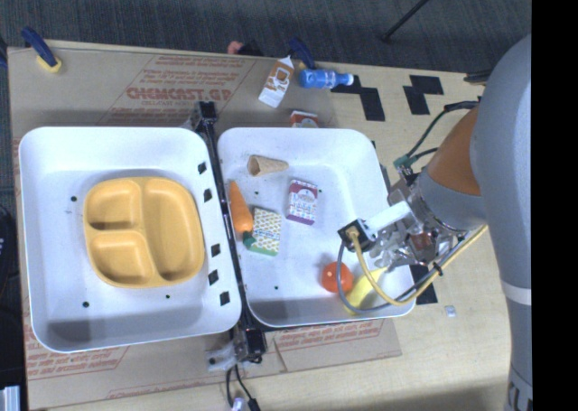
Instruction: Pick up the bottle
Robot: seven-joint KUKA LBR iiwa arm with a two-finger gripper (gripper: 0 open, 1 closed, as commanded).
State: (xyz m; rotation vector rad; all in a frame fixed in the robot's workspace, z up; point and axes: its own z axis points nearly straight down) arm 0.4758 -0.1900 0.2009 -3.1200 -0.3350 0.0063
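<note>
A small blue bottle (318,79) lies on its side on the bench, behind the right bin (361,143) and outside it. My gripper (390,252) hangs low over the right bin's front right corner, far from that bottle. Just below and left of it sit an orange round fruit (335,277) and a yellow object (361,291); cables hide part of the yellow object, so I cannot make out what it is.
The right bin also holds an ice-cream cone (266,164), a carrot (239,208), a maroon carton (303,200) and a checkered packet (265,230). A yellow divided plate (143,229) lies in the left bin (45,156). A small milk carton (276,82) lies beside the bottle.
</note>
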